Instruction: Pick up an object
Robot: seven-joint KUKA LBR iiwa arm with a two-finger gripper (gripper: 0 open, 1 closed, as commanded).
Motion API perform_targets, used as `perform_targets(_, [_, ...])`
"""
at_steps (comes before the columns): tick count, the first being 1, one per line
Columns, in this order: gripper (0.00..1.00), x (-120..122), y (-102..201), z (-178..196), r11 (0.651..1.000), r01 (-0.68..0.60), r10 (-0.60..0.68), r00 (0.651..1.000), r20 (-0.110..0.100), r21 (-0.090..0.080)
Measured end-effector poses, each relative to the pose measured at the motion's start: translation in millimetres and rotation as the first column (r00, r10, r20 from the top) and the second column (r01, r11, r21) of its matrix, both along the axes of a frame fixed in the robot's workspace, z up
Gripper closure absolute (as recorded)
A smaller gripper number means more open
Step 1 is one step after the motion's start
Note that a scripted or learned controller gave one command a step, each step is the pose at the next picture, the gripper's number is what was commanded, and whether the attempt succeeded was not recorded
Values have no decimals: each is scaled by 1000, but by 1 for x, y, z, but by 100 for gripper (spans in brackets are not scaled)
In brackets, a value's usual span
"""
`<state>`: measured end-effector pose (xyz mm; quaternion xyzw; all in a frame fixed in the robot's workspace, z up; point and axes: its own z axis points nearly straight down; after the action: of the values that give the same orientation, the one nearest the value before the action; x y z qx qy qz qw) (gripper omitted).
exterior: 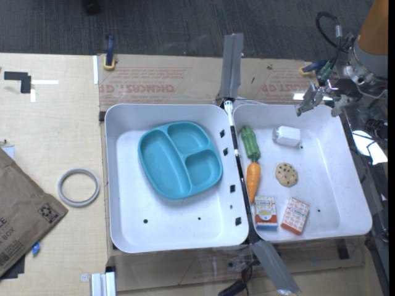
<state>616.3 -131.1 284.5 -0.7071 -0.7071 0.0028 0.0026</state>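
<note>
The metal two-finger gripper [316, 96] hovers at the right white plastic bin's [355, 184] one o'clock edge; whether it is open or closed I cannot tell. A round brown cookie [286, 174] lies mid-bin.

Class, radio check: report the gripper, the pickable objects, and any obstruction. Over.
Gripper above right bin's back rim, holding nothing. Carrot, cookie, two small cartons lie untouched. Nothing obstructing.

The bench [49, 122] bears two white bins [123, 227], a tape ring [78, 186].
</note>
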Motion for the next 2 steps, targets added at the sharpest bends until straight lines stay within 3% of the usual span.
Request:
perform_targets(1, [0,-74,6,-94,999,51,-51,999,-1,1])
perform_targets(2, [0,-65,-8,-195,999,50,-50,999,5,1])
